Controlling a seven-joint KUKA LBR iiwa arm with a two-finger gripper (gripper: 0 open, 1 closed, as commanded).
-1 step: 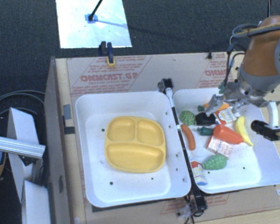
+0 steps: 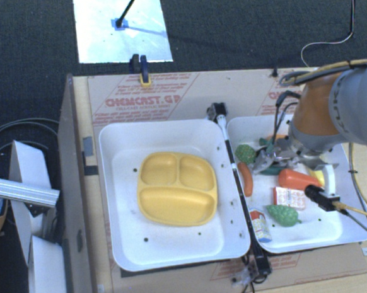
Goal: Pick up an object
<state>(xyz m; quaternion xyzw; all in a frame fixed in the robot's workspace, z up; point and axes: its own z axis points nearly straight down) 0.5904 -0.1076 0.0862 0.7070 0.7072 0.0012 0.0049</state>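
In the right bin [image 2: 342, 228] we see the loose things to pick from: a green broccoli piece [image 2: 245, 152] and a carrot [image 2: 246, 179] near the divider, an orange block [image 2: 296, 179], a red-and-white packet [image 2: 290, 197], a green leaf [image 2: 284, 214] and a small bottle [image 2: 260, 225]. Our tool [image 2: 267, 159] sits low among them, just right of the broccoli, and we cannot tell its state or whether it grips anything. The left bin [image 2: 124, 242] holds a yellow divided plate [image 2: 176, 188].

Yellow divided tray [image 2: 176, 189] sits in left bin [image 2: 120, 179]. Cardboard sheet [image 2: 167, 93] under both bins. Black cables [image 2: 8, 134] far left; clamp [image 2: 140, 67] at far edge.
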